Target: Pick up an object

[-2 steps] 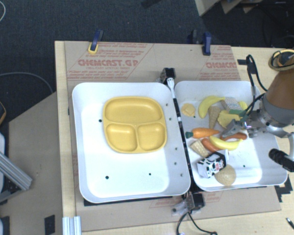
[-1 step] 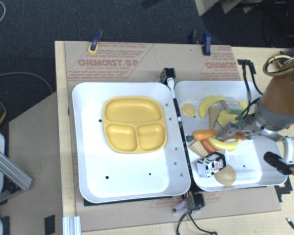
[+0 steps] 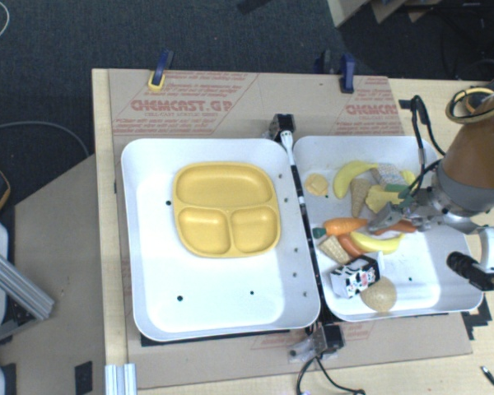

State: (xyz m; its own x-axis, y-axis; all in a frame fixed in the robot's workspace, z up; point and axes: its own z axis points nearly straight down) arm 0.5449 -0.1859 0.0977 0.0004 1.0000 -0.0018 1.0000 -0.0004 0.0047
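The end effector (image 3: 389, 218) sits low in the right bin (image 3: 445, 299) amid crowded toys — carrot (image 3: 344, 226), banana (image 3: 377, 242) — grip state unclear; a neighbour could jam or slip.

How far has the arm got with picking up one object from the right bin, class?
Done: the gripper has reached into the right bin, low over the toy food pile beside the carrot and a banana. In hand: nothing visibly between its fingers. Left: gripping one item and lifting it. The yellow tray sits in the left bin.
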